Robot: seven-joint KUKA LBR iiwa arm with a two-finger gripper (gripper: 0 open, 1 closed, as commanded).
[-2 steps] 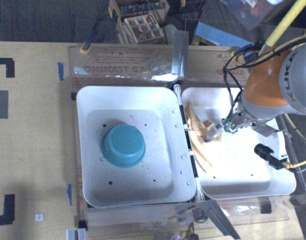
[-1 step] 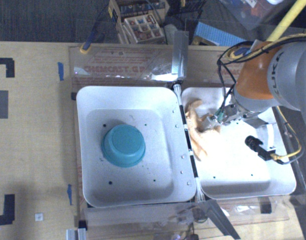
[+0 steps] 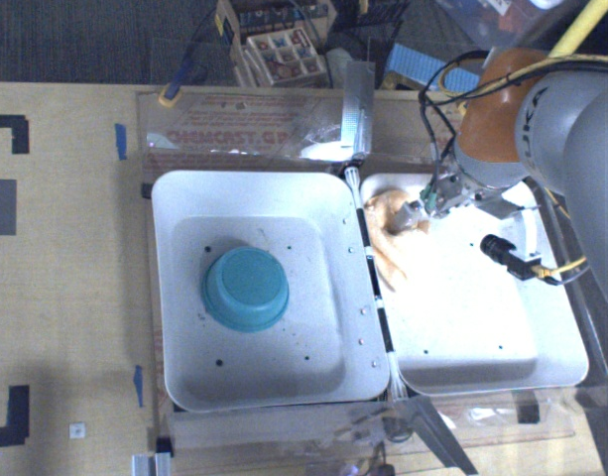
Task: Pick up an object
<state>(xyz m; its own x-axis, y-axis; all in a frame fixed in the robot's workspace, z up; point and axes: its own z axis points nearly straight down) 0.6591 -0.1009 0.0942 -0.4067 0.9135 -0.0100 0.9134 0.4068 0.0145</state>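
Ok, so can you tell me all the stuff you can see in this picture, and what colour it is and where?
bins: 2, white, side by side on the bench
bowl: 1, teal, upside down in the middle of the left bin
cloth: 1, peach-coloured and floppy, at the top left of the right bin, against its wall
plastic sheet: 1, clear with red lettering, lying behind the left bin
box: 1, wooden with little compartments, on the floor behind the bench
tape marks: 2, blue, on the bench left of the left bin
arm: 1, grey with an orange band, reaching in from the right
gripper: 1, dark, down at the cloth's right edge
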